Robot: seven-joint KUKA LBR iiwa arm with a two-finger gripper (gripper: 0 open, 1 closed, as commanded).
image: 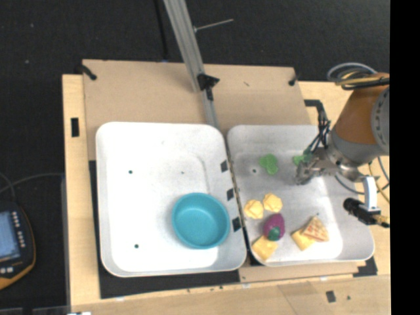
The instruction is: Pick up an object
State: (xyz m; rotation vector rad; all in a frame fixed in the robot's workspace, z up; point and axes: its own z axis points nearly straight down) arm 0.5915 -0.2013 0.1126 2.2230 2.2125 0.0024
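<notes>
I am watching the gripper (304, 174) hanging low over the right bin (341, 241), and I cannot tell how it is set. A green object (269, 163) is lying just beside it toward the left bin (131, 149), so I am judging a short move that way. The yellow pieces (262, 207) are sitting nearer the front.
</notes>
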